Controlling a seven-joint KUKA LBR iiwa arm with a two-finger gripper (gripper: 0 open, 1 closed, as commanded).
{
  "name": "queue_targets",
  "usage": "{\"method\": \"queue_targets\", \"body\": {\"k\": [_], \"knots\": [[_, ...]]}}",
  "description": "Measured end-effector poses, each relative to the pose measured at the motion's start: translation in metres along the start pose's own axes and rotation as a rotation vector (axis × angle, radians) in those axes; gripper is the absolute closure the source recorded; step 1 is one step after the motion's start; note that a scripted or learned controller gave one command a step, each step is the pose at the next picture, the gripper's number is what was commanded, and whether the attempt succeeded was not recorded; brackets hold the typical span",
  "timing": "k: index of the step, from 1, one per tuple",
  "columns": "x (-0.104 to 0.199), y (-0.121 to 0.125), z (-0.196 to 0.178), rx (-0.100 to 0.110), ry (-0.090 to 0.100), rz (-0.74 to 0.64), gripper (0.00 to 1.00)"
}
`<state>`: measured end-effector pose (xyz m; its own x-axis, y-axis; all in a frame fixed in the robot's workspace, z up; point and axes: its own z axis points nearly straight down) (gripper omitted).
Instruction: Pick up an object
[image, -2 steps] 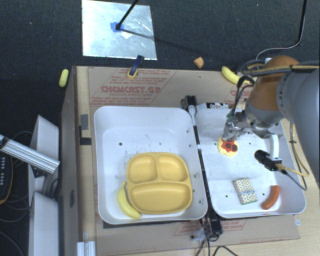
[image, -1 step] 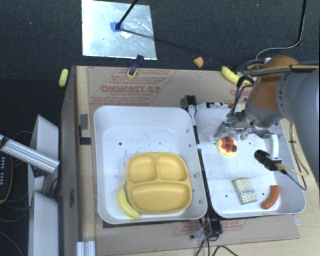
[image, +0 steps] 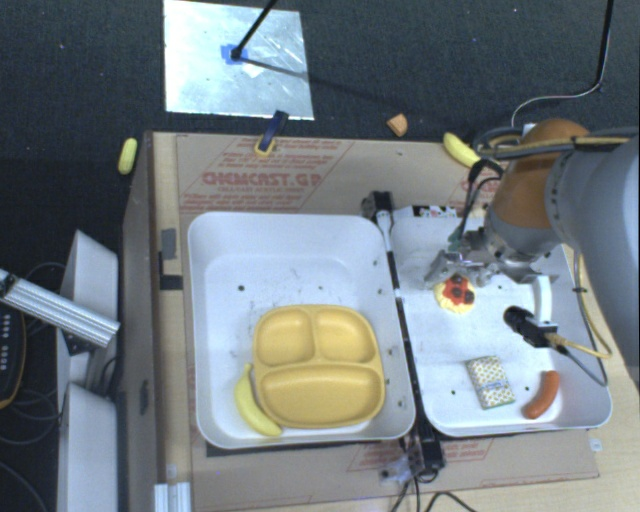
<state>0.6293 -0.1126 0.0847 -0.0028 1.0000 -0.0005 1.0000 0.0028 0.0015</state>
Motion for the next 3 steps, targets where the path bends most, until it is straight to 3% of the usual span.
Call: {"method": "queue_targets", "body": {"k": [1, 2, 3], "knots": [[0.000, 0.003, -0.014, -0.009, 0.000, -0.002, 1.00], [0.003, 0.041, -0.091, -0.004, -0.001, -0.002, 1.00], [0.003, 0.041, -0.102, -0.005, -0.002, -0.006, 1.00]]}}
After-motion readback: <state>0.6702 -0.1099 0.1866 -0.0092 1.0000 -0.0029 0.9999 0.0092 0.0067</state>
